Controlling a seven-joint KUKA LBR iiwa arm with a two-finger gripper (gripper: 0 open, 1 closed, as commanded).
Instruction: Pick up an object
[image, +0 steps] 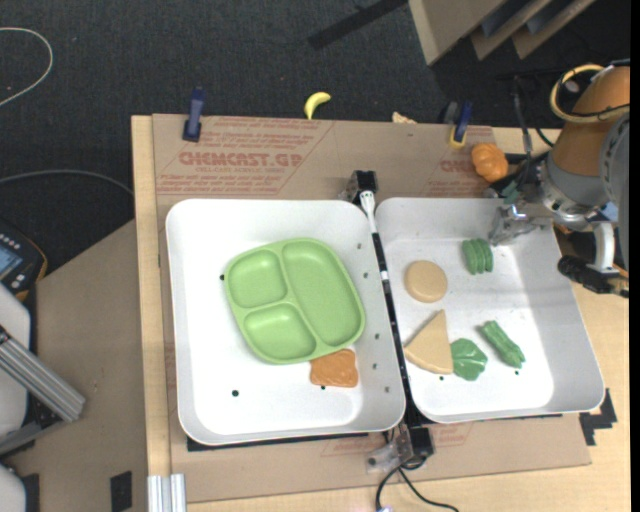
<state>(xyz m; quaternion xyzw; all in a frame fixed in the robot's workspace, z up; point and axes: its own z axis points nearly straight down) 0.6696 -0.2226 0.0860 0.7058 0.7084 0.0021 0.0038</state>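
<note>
The bench (250, 165) has a brown cardboard top printed with red lettering. 2 shallow white bins lie directly on it side by side, the left bin (200, 330) touching the right bin (560, 340) along their inner edges.

Grey arm (585, 165), orange band, metallic claw (510, 222).

Dark carpet-like floor (200, 50), white cable (30, 40), cardboard-topped bench (250, 150).
</note>
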